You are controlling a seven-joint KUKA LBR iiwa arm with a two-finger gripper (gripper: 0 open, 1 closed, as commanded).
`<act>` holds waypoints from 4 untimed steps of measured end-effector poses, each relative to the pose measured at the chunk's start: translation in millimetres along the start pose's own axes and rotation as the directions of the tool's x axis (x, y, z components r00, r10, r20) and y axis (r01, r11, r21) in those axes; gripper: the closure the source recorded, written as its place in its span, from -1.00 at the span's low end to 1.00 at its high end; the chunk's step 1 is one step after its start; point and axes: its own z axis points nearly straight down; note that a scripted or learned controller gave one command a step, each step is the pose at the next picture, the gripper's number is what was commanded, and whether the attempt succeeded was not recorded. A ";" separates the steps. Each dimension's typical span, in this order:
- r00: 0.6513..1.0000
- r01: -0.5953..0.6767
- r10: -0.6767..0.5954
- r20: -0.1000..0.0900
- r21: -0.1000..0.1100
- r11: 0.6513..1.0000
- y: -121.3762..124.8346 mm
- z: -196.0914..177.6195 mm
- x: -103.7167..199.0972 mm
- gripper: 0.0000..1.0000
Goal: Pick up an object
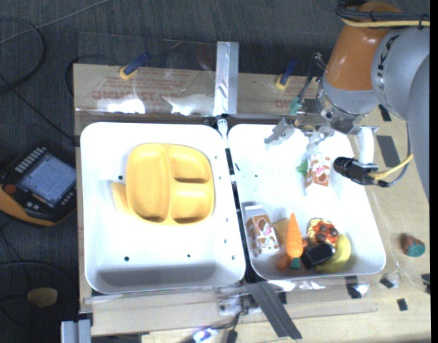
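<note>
The packet (pixel 319 170), a small white pouch with red and green print, hangs or lies at the upper right of the right bin (pixel 261 148), directly under the gripper (pixel 313 136) and apart from the other goods. The fingers sit at or just above its top edge, but from this slant I cannot tell how wide the jaws stand or whether the packet is truly between them, so no hold can be claimed. The rest of the clutter lies along the bin's near side: a carton (pixel 261 234), a carrot (pixel 294 236), a banana (pixel 341 254) and a dark item touching it. The left bin (pixel 97 191) bears a yellow tray (pixel 168 182). To do this step well, I judge the wrist should stay square over the packet's narrow width and close on the body of the pouch, not on a thin corner, since a soft, flat pouch folds and slips easily. The lift should go straight up and slowly, clear of the bin's far wall, which is near. If the packet swings or sags to one side as it rises, the hold is likely poor and a fresh approach is safer.
</note>
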 end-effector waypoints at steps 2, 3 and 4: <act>1.000 0.023 -0.023 0.002 -0.003 1.000 -6.3 119.6 -90.2 -1.00; 1.000 0.025 -0.025 -0.001 -0.003 1.000 -4.9 111.8 -89.3 1.00; 1.000 -0.010 0.010 0.001 -0.001 1.000 -2.7 1.4 -32.0 1.00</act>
